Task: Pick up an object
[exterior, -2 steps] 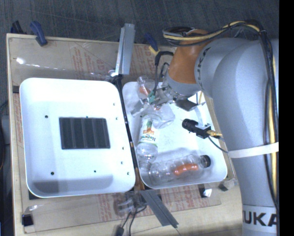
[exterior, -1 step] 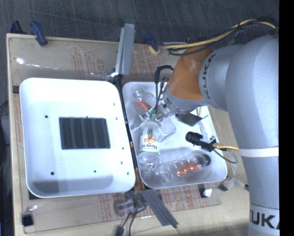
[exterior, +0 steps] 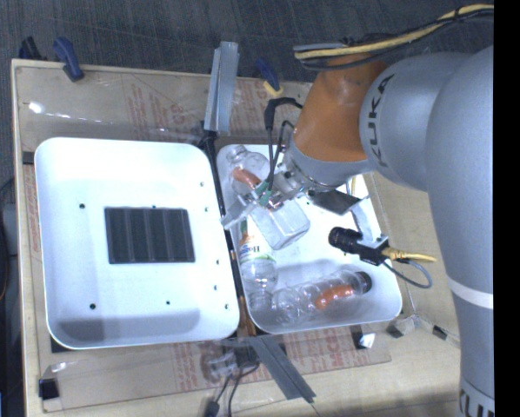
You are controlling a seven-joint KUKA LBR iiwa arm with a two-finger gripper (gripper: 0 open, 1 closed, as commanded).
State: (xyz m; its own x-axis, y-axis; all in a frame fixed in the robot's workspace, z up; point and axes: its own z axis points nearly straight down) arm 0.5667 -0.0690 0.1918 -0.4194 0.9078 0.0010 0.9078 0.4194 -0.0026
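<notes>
Clear plastic bottles (exterior: pixel 316 295) were seen along the right bin's (exterior: pixel 390 307) near edge: light, slippery, best gripped mid-body. The gripper's (exterior: pixel 273 196) state could not be told.

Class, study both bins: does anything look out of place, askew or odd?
Nothing looks spilled or broken. The clear plastic bottles lie on their sides, jumbled at different angles in the right bin, while the left bin has a dark grated panel in its floor.
</notes>
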